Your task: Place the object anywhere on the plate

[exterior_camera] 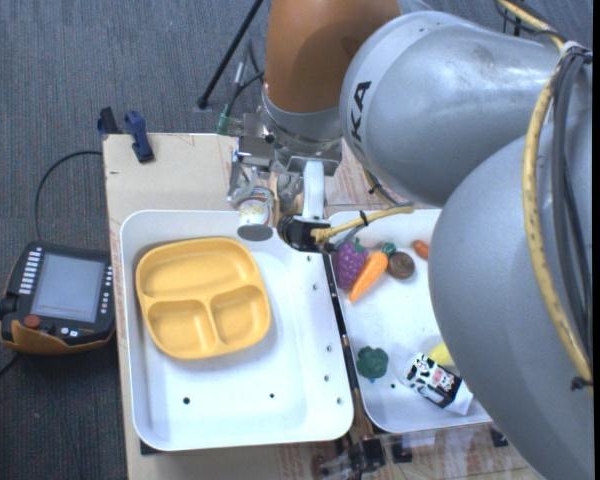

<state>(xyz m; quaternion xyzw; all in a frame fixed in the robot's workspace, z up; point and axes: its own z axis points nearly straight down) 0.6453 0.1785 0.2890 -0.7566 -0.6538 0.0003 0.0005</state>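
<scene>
Small round object – pale, with a grey disc-like patch just below it – sits at the far edge of the left bin, directly under the gripper. This is my best guess at the task's thing, and it is too small and too hidden to name.

On the floor at the far left lies a teach pendant, and a blue clamp sits on the bench corner. Next comes the yellow plate, with three compartments, lying flat in the left bin, near the object but apart from it. I cannot tell whether the gripper is spread wide, narrowed, or closed on anything – the wrist hides it.

To the right, the right bin holds purple grapes, a carrot, broccoli and a cow-patterned carton.

The object looks light and rigid, perhaps a toy tin or cup. If so, its smooth curved sides may slip, so a hold across its middle seems safest. It shows a round face to the camera, so it has no long axis in plan. If it is a cylinder, its axis runs roughly upright, though a tilt cannot be ruled out.
</scene>
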